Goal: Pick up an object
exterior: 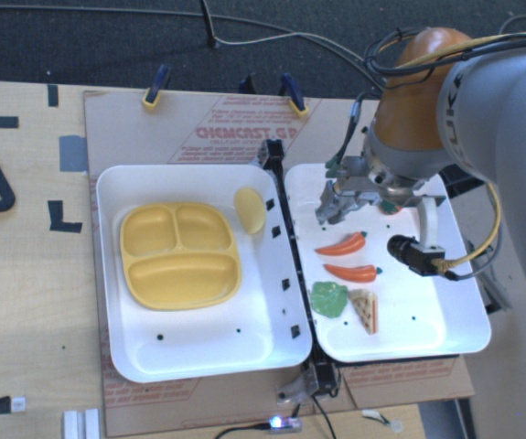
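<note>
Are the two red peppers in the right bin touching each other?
Apart. The camera view shows a strip of white bin floor between the upper pepper and the lower pepper, which lie roughly parallel in the right bin.

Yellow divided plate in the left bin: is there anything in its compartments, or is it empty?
Empty. All three compartments of the yellow divided plate show bare yellow plastic. A small yellow piece lies beside it on the bin floor, not on the plate.

I see the wooden bench [25, 273] under a cardboard sheet [235, 131], two white bins [189, 355] side by side.
</note>
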`<state>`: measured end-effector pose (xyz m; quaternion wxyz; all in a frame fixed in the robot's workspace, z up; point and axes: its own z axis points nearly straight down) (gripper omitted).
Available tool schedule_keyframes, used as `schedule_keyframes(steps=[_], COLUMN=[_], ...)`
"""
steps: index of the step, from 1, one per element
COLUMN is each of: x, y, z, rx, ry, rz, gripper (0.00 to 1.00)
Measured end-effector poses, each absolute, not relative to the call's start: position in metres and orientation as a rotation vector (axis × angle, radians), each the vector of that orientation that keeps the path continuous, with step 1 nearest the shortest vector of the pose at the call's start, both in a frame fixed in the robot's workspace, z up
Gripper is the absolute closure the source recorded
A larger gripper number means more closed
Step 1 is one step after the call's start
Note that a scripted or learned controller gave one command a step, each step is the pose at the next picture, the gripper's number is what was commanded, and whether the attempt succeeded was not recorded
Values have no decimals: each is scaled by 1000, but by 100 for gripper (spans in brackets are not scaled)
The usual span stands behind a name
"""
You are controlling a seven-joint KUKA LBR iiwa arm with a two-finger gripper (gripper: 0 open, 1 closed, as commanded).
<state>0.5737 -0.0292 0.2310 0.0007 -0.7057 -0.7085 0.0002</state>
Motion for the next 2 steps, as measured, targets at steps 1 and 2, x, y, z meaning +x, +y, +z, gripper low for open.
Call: schedule_keyframes(steps=[1,2], x=[593,604], y=[24,75], z=[219,218], rx=[-2215,-2215], ry=[-2226,-2226], rz=[1,0], gripper=[100,100])
